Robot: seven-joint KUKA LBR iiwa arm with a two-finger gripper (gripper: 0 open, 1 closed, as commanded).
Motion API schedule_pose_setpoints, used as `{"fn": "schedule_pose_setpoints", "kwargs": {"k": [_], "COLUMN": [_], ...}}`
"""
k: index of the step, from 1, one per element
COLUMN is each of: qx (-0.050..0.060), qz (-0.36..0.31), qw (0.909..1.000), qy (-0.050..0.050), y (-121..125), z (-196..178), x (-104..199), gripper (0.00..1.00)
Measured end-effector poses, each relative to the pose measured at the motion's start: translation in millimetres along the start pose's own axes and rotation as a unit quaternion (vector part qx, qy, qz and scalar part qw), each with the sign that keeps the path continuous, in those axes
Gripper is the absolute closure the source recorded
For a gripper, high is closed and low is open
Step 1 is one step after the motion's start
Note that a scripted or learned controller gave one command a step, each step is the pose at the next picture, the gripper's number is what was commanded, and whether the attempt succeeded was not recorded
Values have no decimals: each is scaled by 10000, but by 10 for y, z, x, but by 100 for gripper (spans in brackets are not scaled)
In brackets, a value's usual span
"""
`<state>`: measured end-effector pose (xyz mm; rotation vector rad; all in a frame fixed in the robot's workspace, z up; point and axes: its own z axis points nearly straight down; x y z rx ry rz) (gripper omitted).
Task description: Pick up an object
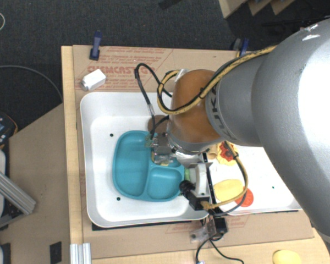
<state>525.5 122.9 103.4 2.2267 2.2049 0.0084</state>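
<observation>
A smooth, shiny blue dish (pixel 140 169) with rounded corners and two hollows is seen lying in the left white bin (pixel 99 147). The gripper (pixel 160 154) is placed low over the dish's right side, near its dividing ridge. A yellow thing (pixel 226 189) is seen in the right bin (pixel 275 194).
</observation>
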Motion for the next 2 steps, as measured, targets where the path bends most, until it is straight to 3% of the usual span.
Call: {"fn": "schedule_pose_setpoints", "kwargs": {"k": [1,2], "qx": [0,45], "qz": [-21,-64], "qw": [10000,10000], "qy": [2,16], "y": [-9,-476], "z": [-158,-1084], "x": [22,336], "gripper": [100,100]}}
